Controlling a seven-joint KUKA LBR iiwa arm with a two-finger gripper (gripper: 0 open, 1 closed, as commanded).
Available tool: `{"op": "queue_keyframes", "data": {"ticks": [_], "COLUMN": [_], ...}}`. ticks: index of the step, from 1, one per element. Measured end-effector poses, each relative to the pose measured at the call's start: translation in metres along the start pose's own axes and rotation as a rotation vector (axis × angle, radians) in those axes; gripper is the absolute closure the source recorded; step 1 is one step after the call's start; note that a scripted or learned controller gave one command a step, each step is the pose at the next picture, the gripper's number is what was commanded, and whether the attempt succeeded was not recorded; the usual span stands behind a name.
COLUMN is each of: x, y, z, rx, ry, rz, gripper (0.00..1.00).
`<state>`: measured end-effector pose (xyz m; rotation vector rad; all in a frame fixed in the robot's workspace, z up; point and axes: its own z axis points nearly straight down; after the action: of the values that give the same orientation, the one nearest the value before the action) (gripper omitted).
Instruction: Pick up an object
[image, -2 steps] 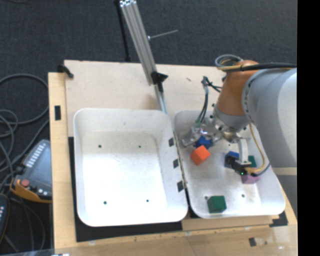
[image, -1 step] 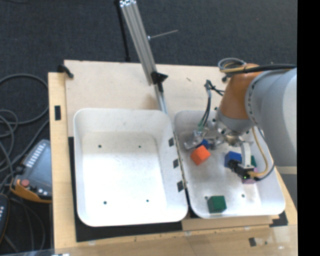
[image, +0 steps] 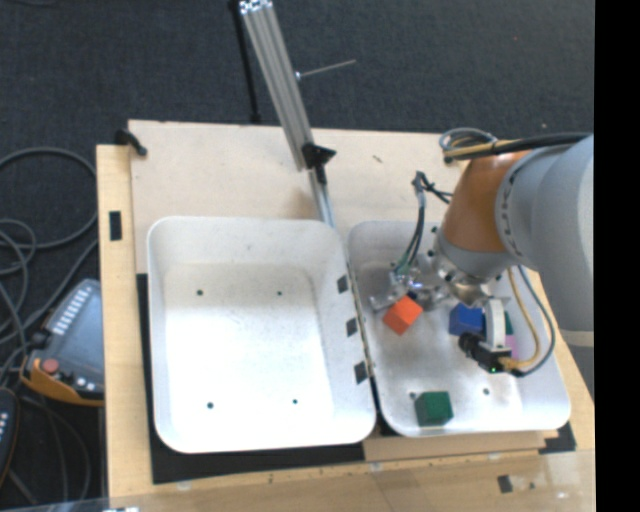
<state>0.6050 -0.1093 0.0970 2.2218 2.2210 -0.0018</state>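
Note:
My gripper (image: 405, 294) hangs low over the upper left part of the right bin (image: 530, 400), under the orange wrist band. An orange cube (image: 403, 316) lies directly at its tip, partly covered by the metal of the gripper. I cannot tell whether the cube is touched or gripped. A blue block (image: 466, 320) sits just right of the cube, beside the gripper body. A green block (image: 433, 407) lies apart near the bin's front edge. A small pink piece (image: 511, 343) peeks out behind the cables at the right.
The left bin (image: 160, 300) stands beside the right one, sharing a narrow divide. A slanted aluminium post (image: 290, 95) rises from the bench behind the bins. Cables loop along the arm's wrist over the right bin.

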Motion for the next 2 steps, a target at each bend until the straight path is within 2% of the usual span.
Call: {"op": "queue_keyframes", "data": {"ticks": [1,2], "x": [0.02,0.018], "y": [-0.035,-0.033], "z": [0.0,-0.011], "rx": [0.0,-0.005], "ry": [0.0,-0.001], "rz": [0.002,0.009], "gripper": [0.0,1.0]}}
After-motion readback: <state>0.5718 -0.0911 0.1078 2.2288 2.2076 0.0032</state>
